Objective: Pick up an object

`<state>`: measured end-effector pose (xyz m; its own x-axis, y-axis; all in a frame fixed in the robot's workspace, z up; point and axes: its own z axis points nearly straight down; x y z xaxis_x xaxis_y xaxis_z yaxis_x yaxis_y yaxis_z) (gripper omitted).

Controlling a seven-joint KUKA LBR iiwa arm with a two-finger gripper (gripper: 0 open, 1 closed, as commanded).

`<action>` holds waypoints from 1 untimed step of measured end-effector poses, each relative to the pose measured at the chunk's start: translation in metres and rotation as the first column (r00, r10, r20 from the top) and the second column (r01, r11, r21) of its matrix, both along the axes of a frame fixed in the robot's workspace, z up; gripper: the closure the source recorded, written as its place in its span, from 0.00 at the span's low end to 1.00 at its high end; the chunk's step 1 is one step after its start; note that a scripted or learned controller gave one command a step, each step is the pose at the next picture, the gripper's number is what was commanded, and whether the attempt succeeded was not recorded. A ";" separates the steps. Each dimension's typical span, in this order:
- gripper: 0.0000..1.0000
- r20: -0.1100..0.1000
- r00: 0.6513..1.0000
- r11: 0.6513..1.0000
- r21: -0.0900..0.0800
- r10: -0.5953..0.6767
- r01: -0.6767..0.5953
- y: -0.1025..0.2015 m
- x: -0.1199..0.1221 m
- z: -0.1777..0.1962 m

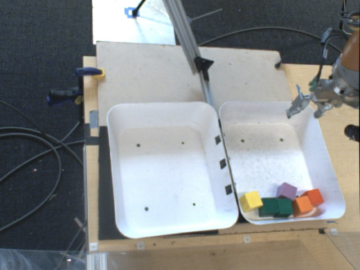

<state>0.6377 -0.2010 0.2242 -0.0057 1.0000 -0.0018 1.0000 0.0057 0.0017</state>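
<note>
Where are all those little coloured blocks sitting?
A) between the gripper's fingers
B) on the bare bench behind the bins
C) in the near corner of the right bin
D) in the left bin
C: the coloured blocks lie clustered in the right bin's near corner.

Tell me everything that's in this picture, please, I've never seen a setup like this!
White bins: 2, white, side by side on the bench; left bin, right bin.
Yellow block: 1, yellow, near edge of the right bin.
Green blocks: seemingly 2, dark green, beside the yellow one.
Purple block: 1, purple, just behind the green ones.
Orange blocks: 2, orange, near right corner of the right bin; one, the other.
Bench board: 1, pale beige, under the bins.
Metal pole: 1, grey, slanting in from the top.
Clamps: seemingly 2, blue and yellow, at the bench's left edge.
Cables: several, black, on the dark floor.
Arm: 1, grey and orange, at the right edge.
Hand: 1, metal, above the right bin's far right corner, holding nothing.
</note>
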 end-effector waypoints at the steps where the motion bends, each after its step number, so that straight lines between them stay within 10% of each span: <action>1: 0.00 0.010 1.000 1.000 -0.001 0.002 -0.002 0.046 -0.047 0.217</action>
<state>0.5906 -0.1546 0.4410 -0.0076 1.0000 -0.0026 0.9999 0.0076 0.0120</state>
